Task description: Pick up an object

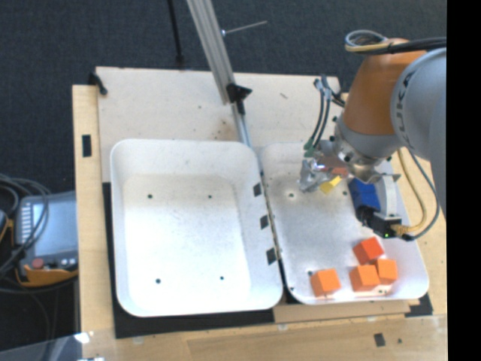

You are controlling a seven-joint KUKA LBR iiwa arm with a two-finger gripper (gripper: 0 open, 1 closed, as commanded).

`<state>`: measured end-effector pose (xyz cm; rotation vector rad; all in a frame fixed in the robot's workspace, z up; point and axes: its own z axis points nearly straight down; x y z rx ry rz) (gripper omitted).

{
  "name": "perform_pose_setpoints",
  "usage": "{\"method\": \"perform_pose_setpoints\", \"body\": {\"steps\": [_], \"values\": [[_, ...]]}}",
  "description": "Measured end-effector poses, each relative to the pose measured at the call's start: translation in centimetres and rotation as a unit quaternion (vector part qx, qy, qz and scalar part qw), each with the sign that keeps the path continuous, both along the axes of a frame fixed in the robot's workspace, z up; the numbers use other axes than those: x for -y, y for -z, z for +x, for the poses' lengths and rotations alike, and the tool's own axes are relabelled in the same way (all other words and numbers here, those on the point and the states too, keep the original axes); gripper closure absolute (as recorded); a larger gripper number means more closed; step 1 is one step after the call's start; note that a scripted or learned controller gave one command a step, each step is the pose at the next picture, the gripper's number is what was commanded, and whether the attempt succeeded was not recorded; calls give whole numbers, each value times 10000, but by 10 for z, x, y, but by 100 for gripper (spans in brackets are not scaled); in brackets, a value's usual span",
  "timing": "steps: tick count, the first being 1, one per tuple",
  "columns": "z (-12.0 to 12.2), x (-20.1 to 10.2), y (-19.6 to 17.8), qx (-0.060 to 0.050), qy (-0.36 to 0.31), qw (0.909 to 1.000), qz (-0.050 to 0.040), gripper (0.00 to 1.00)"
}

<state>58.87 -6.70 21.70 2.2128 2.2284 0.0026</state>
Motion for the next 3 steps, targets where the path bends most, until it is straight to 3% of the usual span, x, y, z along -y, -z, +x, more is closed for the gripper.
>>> {"method": "perform_pose_setpoints", "body": {"steps": [3], "values": [[56,-143,-23,10,-7,10000,11,100]]}}
